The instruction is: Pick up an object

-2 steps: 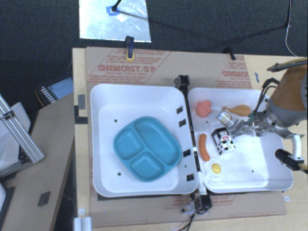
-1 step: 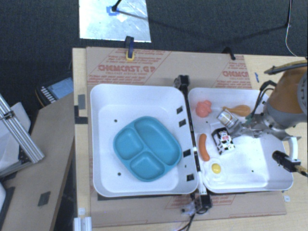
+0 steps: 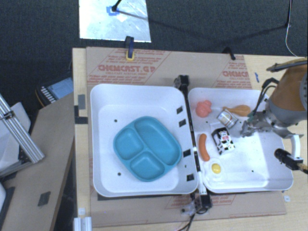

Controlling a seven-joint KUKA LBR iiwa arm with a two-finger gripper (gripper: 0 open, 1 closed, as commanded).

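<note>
From where I stand the grey arm with its orange band [image 3: 291,88] reaches in from the right and hangs low over the right-hand shallow white bin [image 3: 260,179], its gripper [image 3: 249,127] pointed toward that bin's middle. Whether the fingers are spread or closed I cannot tell; the wrist hides them, and nothing is visibly between them. No object is named, so any of the right bin's contents could serve: a small silver metallic can [image 3: 225,118] lying on its side just left of the gripper, a tan wedge-shaped piece [image 3: 239,110] just beyond it, a pink rounded lump [image 3: 203,108] nearer the dividing wall, a black-and-white patterned block [image 3: 223,141] below the can, an orange sausage-shaped piece [image 3: 204,147] beside the wall, and a small yellow round piece [image 3: 216,168] toward the near edge. Judgement: the gripper is placed for the can or the tan piece, being nearest. These two touch or nearly so, which may crowd a grasp; the patterned block is also near. The left-hand white bin [image 3: 103,105] holds a blue three-compartment plastic tray [image 3: 147,148], well apart from the arm and no obstacle. A black clamp fitting [image 3: 183,82] sits at the bins' far junction. The bench carries a brown printed cardboard sheet [image 3: 130,66] under the bins.
</note>
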